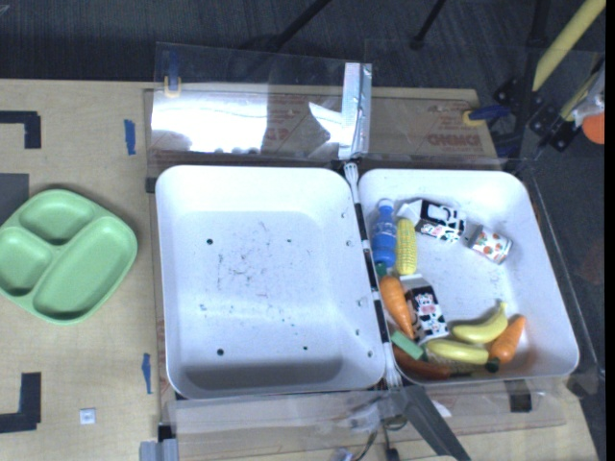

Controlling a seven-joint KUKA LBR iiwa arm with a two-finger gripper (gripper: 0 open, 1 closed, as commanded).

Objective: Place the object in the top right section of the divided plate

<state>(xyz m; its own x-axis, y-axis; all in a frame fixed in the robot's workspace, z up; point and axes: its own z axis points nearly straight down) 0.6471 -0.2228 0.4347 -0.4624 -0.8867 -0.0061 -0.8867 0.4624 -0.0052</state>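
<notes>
Cardboard (423, 128) behind the right bin (553, 286) carries faint unreadable lettering.

Even, soft overhead light; glare whitens the clear plastic sheet (255, 113) behind the bins, whole frame slightly blurred

The robot arm (594, 123) at the picture's right edge — a rounded orange band beside a pale grey-white casing. Dark, angular hardware (553, 125) adjoins the band on its left; that part is too small and blurred to make out screws, cables or markings.
</notes>
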